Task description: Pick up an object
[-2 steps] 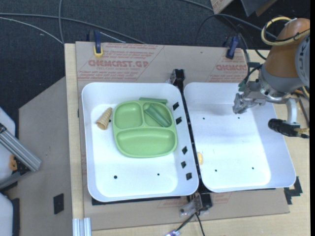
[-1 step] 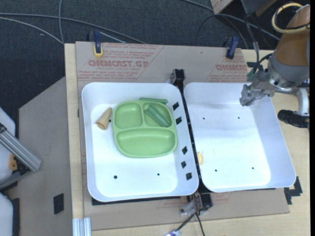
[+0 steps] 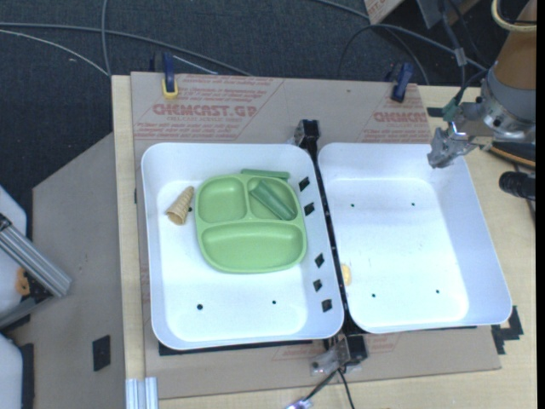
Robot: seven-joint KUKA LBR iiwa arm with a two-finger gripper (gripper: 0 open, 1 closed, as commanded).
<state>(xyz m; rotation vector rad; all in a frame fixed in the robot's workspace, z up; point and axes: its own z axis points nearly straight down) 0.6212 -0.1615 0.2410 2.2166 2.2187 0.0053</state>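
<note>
Objects for picking all lie in the left white bin (image 3: 170,313). A light green divided plate (image 3: 251,224) sits near the bin's middle, flat on the floor of the bin, with one large compartment toward the near side and two smaller ones toward the far side. A darker green, elongated piece (image 3: 274,198) lies slanted in the far right compartment of the plate. Another dark green flat strip (image 3: 266,175) shows just past the plate's far edge, touching or nearly touching its rim. A small tan cone (image 3: 180,204), ridged like an ice-cream cone, rests on the bin floor just to the left of the plate, its point toward the near side. A small yellowish item (image 3: 345,273) sits at the seam between the two bins; what it is cannot be told.

The right white bin (image 3: 477,262) adjoins the left one on the table (image 3: 128,228). The robot gripper (image 3: 444,149) hangs over the right bin's far right corner, well apart from the plate. Whether its jaws are wide or narrow cannot be told.
</note>
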